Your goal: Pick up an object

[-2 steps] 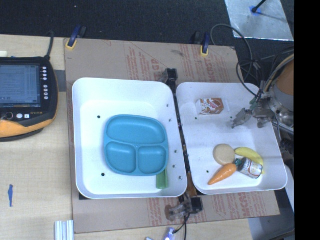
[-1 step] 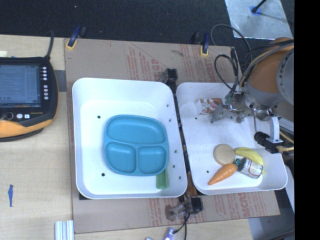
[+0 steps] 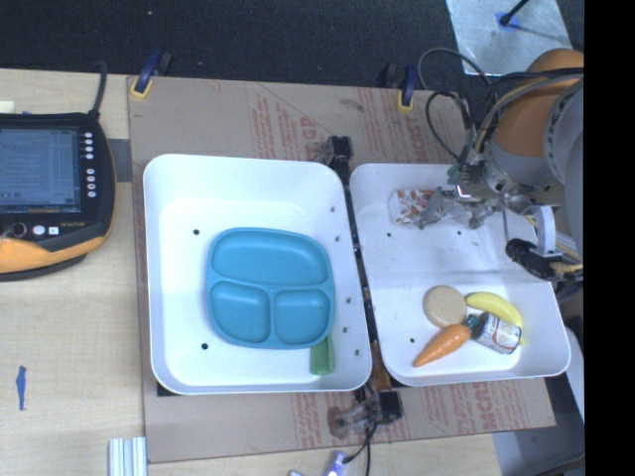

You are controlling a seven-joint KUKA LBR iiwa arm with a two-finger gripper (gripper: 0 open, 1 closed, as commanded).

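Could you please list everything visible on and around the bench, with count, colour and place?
bins: two, white, side by side
divided plate: one, blue, left bin
green block: one, left bin, by the plate's near corner
carrot: one, orange, right bin
banana: one, yellow, right bin
round disc: one, beige, right bin
small can: one, right bin
wrapper: one, crumpled, right bin, far side
control pendant: one, black and orange, left
gripper: one, over right bin

A single fixed camera is looking down from above the bench at a slant, taking in both white bins (image 3: 159, 266) side by side, the arm (image 3: 541, 117) entering at right.
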